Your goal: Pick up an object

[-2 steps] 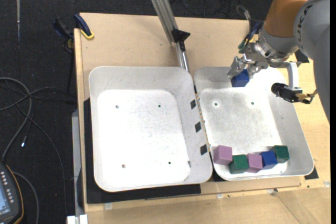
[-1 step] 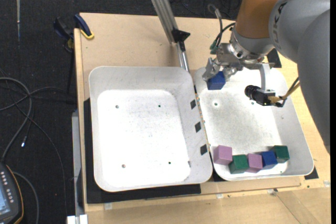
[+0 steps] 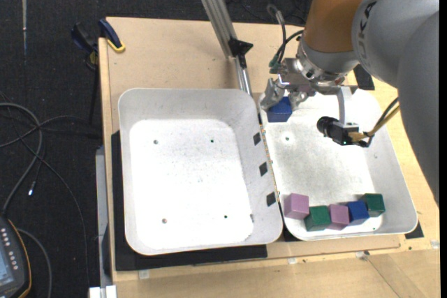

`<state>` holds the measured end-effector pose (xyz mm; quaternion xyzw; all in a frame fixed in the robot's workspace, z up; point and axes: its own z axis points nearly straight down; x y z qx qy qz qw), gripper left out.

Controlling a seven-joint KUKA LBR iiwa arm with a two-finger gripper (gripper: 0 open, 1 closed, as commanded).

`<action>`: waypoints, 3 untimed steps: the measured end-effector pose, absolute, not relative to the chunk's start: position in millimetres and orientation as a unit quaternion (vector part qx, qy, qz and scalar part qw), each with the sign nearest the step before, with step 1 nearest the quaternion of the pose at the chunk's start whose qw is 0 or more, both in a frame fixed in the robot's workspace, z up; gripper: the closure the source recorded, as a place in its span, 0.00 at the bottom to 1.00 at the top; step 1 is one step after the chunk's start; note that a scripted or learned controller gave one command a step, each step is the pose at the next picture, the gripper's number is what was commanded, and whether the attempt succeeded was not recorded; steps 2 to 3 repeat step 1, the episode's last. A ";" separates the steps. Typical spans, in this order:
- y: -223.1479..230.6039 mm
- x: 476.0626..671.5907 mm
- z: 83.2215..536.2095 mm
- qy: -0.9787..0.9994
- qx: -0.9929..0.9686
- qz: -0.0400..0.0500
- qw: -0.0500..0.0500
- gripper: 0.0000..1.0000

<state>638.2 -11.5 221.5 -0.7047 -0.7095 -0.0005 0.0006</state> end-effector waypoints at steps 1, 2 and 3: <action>73.0 617.9 193.2 -0.711 -0.704 0.001 0.003 1.00; 73.0 617.9 193.2 -0.711 -0.704 0.001 0.003 1.00; 73.0 617.9 193.2 -0.711 -0.704 0.001 0.003 1.00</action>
